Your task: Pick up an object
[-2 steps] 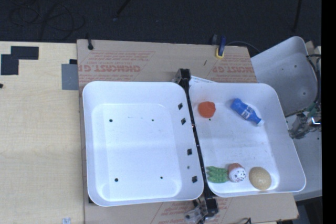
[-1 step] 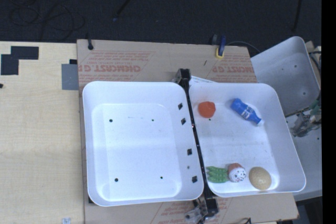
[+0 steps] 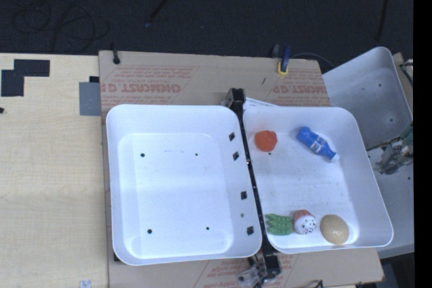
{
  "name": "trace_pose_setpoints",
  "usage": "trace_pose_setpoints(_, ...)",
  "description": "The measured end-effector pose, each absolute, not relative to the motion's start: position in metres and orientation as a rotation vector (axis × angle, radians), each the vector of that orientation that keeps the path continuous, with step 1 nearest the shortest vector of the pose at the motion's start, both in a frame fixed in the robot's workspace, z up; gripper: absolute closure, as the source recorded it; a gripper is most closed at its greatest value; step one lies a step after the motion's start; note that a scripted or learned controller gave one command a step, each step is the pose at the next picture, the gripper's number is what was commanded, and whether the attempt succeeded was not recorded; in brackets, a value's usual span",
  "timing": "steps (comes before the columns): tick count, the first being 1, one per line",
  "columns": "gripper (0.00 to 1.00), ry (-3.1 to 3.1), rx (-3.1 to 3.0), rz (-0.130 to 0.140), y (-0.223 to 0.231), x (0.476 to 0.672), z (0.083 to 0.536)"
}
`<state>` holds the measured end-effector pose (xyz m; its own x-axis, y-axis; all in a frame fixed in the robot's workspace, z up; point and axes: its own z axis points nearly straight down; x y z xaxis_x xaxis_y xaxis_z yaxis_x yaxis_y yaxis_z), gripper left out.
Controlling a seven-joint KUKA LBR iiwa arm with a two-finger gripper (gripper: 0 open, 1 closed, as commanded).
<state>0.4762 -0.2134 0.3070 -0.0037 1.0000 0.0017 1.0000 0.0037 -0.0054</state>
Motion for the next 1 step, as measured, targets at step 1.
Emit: trace_pose_setpoints(1, 1.0, -2.224, -2.209, 0.006, -0.2139, 0.4762, 0.316)
